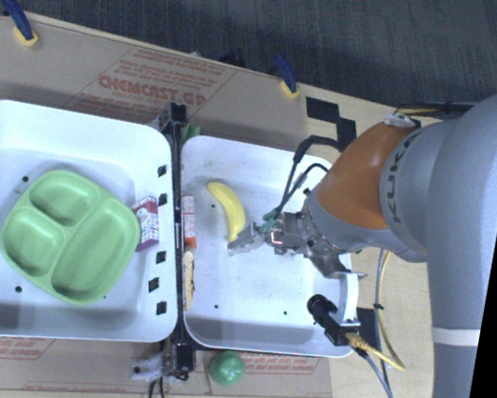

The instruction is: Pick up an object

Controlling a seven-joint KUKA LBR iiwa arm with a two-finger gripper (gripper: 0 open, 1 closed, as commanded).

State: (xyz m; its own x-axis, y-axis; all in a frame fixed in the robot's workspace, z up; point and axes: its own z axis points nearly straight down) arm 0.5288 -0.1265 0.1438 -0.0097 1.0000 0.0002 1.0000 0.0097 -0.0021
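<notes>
A cardboard-covered bench (155, 81) stands on dark carpet and bears two shallow white bins side by side, seen from above at a slant. Nearest the viewer, a small green ball (225, 368) rests on the cardboard just outside the right bin (244, 331). In that bin, a yellow banana (229, 209) lies on the floor toward the back left. The gripper (243, 241) of the grey arm with its orange band reaches in from the right and sits right at the banana's near end, apparently touching it; whether its tips are apart or together cannot be told at this size. A thin packet (187, 221) lies along the divider. The left bin (13, 128) holds a green sectioned plate (70, 236) and a small red wrapper (148, 219). The banana is probably light, smooth and curved, so it may roll or slip; gripping across its thicker middle looks safest.
</notes>
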